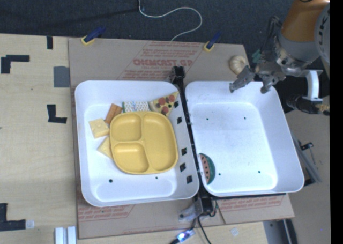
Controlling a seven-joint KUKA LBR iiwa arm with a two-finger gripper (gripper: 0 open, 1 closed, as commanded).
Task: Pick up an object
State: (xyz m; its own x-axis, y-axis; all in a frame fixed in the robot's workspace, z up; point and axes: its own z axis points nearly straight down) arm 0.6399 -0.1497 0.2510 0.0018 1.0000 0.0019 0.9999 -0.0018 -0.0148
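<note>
The claw (252, 83) hangs over the far rim of the right bin (268, 135), its two dark fingers (239, 83) spread apart with nothing between them. Behind it the grey arm (300, 28) with its orange band rises toward the upper right. Just beyond the bin's far rim, left of the claw, a small pale lump (236, 64) sits on the cardboard (161, 60).

Under and in front of the claw the right bin's floor is bare white nearly throughout, giving wide open room. Its one thing is a watermelon slice (207, 167), pressed against the near left wall, close to the seam between the bins and well apart from the claw.

The left bin (88, 130) is crowded. A yellow divided plate (143, 142) fills its middle. Tan crackers (99, 128) lie just left of the plate, touching its edge, and a pizza slice (165, 102) with other small pieces is wedged between the plate and the far wall. Free floor remains along the near edge.
</note>
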